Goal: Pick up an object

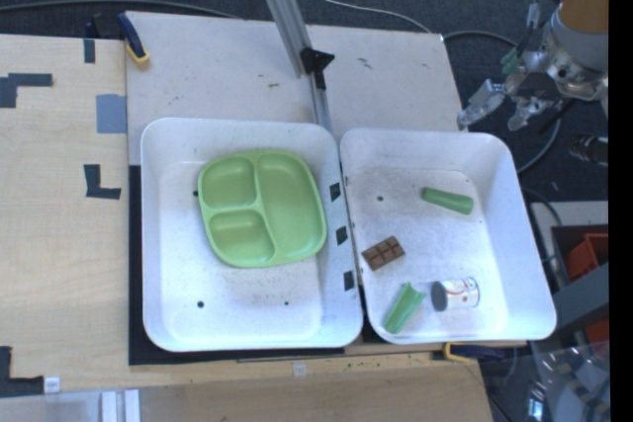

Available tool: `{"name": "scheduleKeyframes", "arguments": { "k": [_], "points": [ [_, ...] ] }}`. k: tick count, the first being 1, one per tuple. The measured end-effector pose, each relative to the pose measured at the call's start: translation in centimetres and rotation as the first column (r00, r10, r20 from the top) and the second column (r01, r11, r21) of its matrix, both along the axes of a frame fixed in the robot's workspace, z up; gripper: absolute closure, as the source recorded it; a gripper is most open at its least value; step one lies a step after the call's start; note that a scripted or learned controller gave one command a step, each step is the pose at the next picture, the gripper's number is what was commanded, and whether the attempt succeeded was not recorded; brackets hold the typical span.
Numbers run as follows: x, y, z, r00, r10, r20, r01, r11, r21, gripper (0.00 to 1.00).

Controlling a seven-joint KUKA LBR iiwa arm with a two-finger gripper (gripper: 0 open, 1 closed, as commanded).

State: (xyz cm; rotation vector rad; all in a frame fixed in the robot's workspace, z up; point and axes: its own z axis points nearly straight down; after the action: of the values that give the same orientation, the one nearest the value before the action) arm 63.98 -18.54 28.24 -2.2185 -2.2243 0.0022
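Bench (227, 64) carries two white bins side by side. Left bin (163, 242) holds a green divided plate (262, 208), sitting a bit far of centre and slightly turned. Right bin (504, 203) holds four small items. Arm (586, 5) comes in at far right, orange band up top, and hangs outside the right bin past its far right corner. Gripper (502, 109) fingers look spread apart, nothing between them, above the dark floor and not over the bin.

Items in the right bin, big to small: green cylinder (447, 201) lying on its side toward the far right part; second green piece (403, 308) lying near the near wall, tilted; small white bottle with dark cap and red marking (455, 294) on its side just right of that piece, almost touching; brown chocolate-like block (383, 253) left of centre, apart from the rest. All four rest on the bin floor, well apart from the gripper.
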Motion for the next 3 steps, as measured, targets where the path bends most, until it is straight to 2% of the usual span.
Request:
{"name": "scheduleKeyframes", "arguments": {
  "k": [1,3],
  "points": [
    [0.0,0.0,0.0,1.0,0.0,0.0,0.0,1.0,0.0,0.0],
    [-0.6,0.9,-12.2,1.0,-0.001,-0.007,0.001,1.0,0.001,0.0]
  ]
}}
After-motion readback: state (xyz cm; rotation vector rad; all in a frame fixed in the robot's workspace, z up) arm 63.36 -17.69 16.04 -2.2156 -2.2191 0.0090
